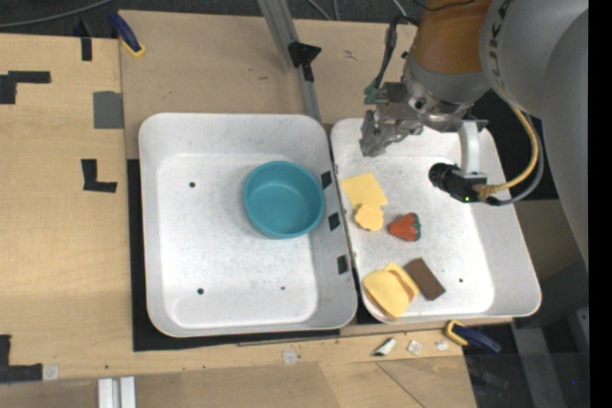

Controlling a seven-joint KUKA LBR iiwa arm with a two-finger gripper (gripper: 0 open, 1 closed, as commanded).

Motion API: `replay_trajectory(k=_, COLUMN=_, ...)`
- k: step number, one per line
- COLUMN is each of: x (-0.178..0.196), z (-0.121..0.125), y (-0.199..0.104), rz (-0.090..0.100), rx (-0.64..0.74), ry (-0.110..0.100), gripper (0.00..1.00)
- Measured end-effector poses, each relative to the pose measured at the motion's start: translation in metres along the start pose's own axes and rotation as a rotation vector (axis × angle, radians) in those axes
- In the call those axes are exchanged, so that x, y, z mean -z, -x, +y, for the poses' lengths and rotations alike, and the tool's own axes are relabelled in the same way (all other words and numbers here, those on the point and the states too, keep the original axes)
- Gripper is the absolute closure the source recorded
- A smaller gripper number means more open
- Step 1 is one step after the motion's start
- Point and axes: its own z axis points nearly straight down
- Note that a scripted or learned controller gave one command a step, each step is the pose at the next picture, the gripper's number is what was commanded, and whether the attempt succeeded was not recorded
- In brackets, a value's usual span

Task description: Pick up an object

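**Arm poised over the right bin, nothing taken**

Nearest the lens, along the bottom edge of the tan surface (57, 234), lie a few small white scraps and a blue-and-yellow clamp (469, 335). Going left to right: black tape marks sit on the surface; the left bin (182, 301) holds a teal bowl (283, 198); the right bin (497, 282) holds a pale yellow slice (363, 189), a smaller yellow piece (370, 219) just below it, a red strawberry-like toy (405, 226), a yellow block (387, 290) and a brown bar (426, 279) touching that block. The gripper (381, 135) hangs over the right bin's upper left corner, near the pale yellow slice; whether the jaws are spread or pressed together I cannot tell, and nothing shows between them.

Judged from here, a good pick means choosing a lone piece, such as the strawberry toy, centring above it and descending straight, clear of the bin wall.

Beyond, a grey pole (277, 14) slants over dark carpet with loose cables.
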Motion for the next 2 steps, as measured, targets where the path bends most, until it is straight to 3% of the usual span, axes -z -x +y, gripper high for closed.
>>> replay_trajectory(k=2, x=-0.022, z=-0.069, y=-0.089, rz=0.001, rx=0.002, ry=-0.002, gripper=1.0)
